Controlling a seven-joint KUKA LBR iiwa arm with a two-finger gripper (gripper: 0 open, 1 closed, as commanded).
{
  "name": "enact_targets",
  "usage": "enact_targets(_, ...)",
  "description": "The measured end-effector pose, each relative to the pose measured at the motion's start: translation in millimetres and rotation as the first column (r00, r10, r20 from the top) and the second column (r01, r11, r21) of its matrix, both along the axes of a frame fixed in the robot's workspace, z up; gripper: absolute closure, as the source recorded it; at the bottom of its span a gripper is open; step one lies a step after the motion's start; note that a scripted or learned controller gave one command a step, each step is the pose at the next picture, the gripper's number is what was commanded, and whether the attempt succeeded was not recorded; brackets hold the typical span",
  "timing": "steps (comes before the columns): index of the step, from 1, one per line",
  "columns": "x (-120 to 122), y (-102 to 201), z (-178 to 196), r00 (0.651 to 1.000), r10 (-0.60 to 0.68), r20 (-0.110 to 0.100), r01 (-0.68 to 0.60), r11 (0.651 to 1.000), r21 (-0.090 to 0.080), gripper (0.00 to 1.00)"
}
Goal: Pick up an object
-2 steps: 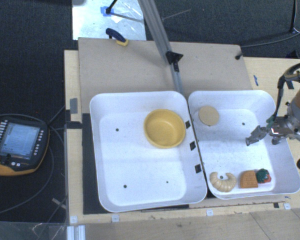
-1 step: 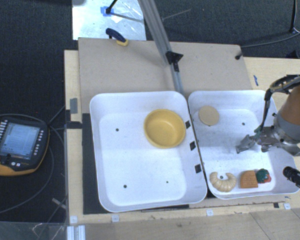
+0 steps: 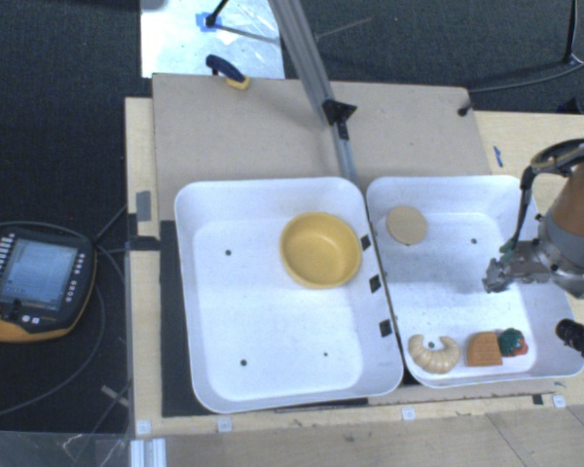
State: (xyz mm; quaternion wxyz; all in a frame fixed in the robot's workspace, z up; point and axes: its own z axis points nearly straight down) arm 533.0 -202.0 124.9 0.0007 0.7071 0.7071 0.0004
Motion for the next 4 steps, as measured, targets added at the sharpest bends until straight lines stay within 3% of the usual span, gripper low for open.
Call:
enact_targets(1,-7.1,-3.3,47.1,1.000,0.000,0.003,0.000,1.000,-0.001,1.00)
enact_targets(2,3.7,-4.1,102.7,1.000,0.001,0.004,-0.001,1.000,-0.001,1.00)
enact_targets(3,4.0,-4.1,110.0,1.000,0.001,-0.001,-0.001,1.000,0.000,1.00)
enact_targets(4,10.4,47.7,105.4,1.000,0.004,-0.001,-0.004,1.000,0.001,1.00)
